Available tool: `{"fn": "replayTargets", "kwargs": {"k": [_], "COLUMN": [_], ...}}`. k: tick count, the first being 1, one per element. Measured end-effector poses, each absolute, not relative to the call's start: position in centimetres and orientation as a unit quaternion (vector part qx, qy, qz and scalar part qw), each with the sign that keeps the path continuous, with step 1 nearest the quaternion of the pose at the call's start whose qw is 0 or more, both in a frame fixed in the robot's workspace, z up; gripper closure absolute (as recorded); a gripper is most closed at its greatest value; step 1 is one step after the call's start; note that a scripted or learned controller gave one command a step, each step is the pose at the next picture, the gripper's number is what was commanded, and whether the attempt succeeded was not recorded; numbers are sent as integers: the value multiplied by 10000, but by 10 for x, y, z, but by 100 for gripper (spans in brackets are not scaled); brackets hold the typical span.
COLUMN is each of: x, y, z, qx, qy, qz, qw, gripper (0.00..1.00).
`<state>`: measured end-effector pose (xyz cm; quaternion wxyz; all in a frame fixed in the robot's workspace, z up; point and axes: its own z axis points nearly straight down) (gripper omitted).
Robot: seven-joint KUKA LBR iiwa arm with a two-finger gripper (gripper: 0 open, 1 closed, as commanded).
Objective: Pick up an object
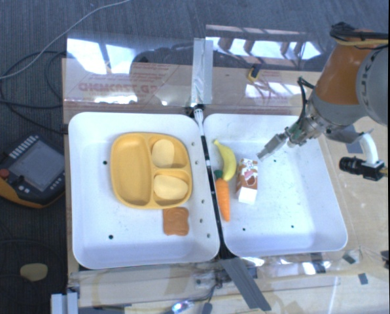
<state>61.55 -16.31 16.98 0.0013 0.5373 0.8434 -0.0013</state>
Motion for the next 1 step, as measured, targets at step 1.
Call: {"fn": "replayTargets", "kwargs": {"k": [1], "x": [599], "y": [-132], "z": [122], "qx": [4715], "qy": [8817], "qz": [35], "qw": [151], "gripper": [0]}}
